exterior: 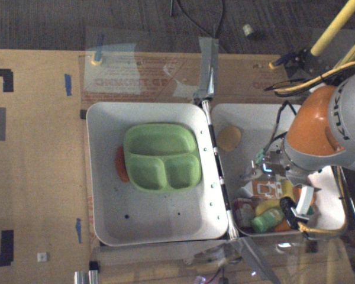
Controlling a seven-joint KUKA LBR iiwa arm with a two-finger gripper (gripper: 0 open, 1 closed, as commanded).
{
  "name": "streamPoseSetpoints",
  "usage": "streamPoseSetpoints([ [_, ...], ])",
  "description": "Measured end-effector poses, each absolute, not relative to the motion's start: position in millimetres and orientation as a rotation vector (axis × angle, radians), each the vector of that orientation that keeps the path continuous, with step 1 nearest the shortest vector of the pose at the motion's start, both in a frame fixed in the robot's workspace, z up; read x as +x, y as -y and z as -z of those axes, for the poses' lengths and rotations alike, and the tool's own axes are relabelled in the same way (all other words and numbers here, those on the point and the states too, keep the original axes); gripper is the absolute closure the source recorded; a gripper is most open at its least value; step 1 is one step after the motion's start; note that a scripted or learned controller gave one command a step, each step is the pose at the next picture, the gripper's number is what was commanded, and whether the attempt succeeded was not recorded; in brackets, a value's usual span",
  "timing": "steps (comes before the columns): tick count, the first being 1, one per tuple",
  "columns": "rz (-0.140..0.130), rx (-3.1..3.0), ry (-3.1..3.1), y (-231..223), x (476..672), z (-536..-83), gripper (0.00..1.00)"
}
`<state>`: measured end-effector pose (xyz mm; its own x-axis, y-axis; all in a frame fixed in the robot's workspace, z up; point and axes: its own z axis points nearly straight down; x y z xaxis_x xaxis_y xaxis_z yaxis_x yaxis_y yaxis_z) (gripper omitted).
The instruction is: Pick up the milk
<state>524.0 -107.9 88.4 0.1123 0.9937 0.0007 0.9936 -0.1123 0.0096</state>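
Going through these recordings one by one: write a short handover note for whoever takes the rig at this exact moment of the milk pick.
Gripper: low over the right bin's pile; finger state unreadable.
Milk carton: lying in the right bin just below the gripper, beside a green bottle and other toy food.
Left bin: holds a green divided tray with a red item at its edge.
Done: arm is over the pile.
Left: confirm a grasp and lift the milk.

Green divided tray in the white left bin, red thing peeking out beside it. Tan round thing in the white right bin. Maybe white and orange on the milk. Green bottle.
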Motion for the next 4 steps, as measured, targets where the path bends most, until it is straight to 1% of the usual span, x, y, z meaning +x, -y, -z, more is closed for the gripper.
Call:
streamPoseSetpoints([
  [1,-0.012,2.340,-2.076,112.6,525.0,-98.4,1.00],
  [2,-0.011,2.341,-2.077,112.6,524.7,-98.0,0.00],
  [3,-0.023,2.144,-2.267,105.7,487.6,-91.9,0.00],
  [4,-0.028,2.146,-2.250,110.6,490.1,-102.6,1.00],
])
